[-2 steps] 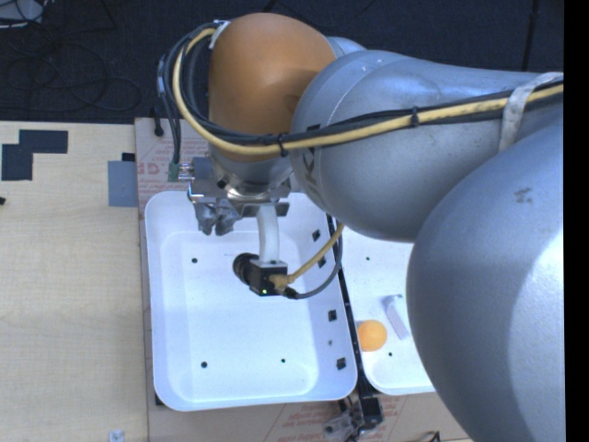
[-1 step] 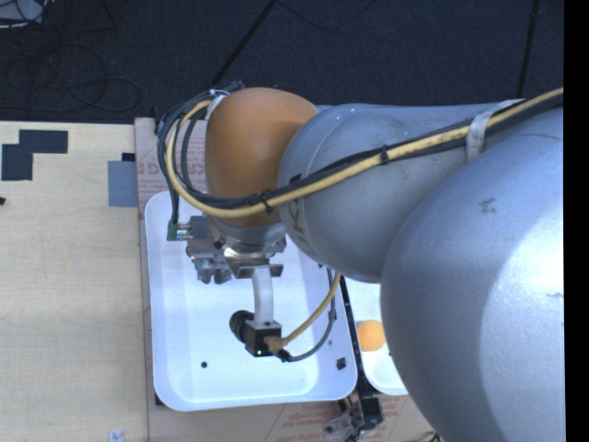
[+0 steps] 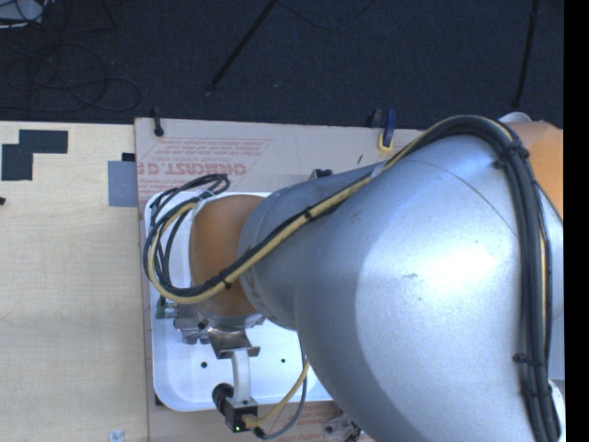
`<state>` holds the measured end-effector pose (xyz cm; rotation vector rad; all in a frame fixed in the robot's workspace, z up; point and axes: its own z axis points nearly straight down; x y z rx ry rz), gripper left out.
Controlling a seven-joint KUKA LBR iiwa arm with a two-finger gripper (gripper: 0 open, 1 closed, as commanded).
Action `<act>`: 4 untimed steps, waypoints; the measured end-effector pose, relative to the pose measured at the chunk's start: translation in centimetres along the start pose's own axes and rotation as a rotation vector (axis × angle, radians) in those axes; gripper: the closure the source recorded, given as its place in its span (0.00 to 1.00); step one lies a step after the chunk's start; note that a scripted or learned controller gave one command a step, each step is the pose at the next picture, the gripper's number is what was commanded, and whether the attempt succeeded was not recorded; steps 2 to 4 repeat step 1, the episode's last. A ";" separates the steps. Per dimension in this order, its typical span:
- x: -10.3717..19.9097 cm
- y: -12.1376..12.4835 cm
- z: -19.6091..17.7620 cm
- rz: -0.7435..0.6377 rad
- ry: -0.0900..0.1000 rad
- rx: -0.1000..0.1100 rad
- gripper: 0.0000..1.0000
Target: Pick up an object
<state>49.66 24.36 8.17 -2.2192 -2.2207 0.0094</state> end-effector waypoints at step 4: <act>-0.2 0.3 -0.7 0.005 0.001 -0.003 0.00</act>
